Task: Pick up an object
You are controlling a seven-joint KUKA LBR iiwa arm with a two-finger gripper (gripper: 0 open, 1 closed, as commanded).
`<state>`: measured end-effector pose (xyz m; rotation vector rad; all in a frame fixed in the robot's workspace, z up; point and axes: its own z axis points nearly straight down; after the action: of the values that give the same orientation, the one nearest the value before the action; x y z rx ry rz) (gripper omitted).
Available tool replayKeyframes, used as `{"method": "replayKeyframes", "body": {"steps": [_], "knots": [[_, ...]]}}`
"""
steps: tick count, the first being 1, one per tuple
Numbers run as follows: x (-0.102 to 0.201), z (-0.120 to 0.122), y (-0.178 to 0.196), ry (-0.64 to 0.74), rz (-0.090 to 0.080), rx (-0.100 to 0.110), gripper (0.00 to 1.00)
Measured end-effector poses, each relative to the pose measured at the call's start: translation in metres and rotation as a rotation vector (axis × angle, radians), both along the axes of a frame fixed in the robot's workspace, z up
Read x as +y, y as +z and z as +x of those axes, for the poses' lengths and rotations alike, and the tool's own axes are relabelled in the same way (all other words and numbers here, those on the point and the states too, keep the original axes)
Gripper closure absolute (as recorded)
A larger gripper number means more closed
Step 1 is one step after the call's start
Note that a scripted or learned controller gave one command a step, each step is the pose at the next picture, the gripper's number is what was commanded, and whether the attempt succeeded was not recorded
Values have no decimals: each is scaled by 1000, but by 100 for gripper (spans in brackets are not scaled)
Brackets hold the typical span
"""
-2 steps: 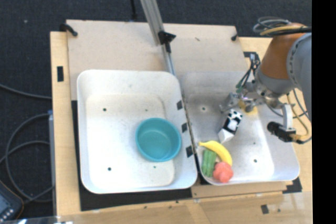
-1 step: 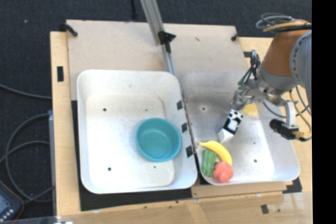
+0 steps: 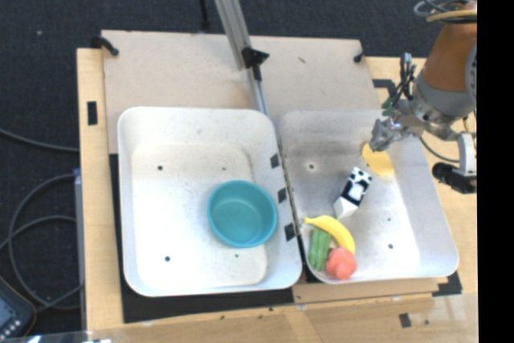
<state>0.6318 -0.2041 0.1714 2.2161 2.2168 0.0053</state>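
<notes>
My gripper (image 3: 382,136) hangs over the upper right part of the right bin (image 3: 418,237), below the grey wrist with its orange band. A small yellow object (image 3: 379,162) lies right under its tip; whether they touch is unclear. A black-and-white carton (image 3: 353,192) lies tilted just below and left of that. A yellow banana (image 3: 333,230), a green object (image 3: 320,248) and a red object (image 3: 342,263) crowd the bin's front left corner.
A teal bowl (image 3: 242,213) sits in the left bin (image 3: 161,149), near its right wall. A slanted metal pole (image 3: 233,12) runs from the top down to the seam between the bins. Cables hang at the arm's right side.
</notes>
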Motion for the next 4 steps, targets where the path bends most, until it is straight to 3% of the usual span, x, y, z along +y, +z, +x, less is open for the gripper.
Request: {"method": "replayKeyframes", "body": {"steps": [1, 2, 4], "knots": [[3, 11, 52, 4, 0, -1, 100], [3, 11, 59, 6, 1, 4, 100], [118, -4, 72, 7, 4, 7, 100]]}}
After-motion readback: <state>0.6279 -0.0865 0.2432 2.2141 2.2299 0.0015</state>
